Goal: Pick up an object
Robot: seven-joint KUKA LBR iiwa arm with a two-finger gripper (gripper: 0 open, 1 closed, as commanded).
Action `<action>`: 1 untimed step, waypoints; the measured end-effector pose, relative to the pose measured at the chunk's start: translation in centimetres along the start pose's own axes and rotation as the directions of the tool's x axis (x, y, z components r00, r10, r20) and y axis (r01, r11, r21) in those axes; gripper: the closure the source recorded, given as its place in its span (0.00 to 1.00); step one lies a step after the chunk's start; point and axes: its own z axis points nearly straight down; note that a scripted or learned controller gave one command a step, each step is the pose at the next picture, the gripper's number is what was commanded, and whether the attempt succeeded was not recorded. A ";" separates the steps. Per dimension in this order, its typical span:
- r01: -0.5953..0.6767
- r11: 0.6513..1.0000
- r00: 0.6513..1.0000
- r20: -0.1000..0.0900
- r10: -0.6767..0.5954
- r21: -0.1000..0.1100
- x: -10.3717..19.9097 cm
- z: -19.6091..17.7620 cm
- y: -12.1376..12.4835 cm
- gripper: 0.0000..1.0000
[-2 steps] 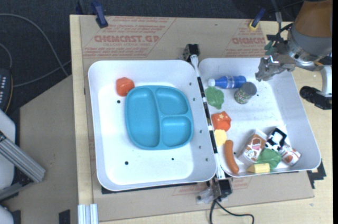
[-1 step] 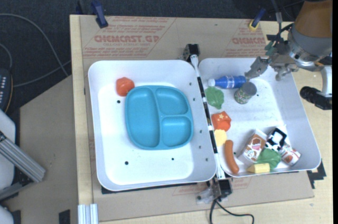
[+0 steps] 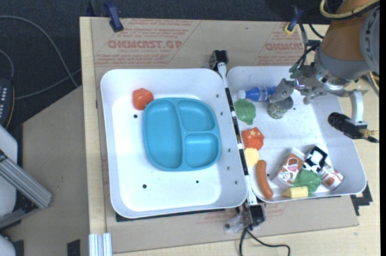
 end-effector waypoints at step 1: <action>-0.001 1.000 1.000 0.001 0.001 0.000 -8.1 4.0 -3.1 0.00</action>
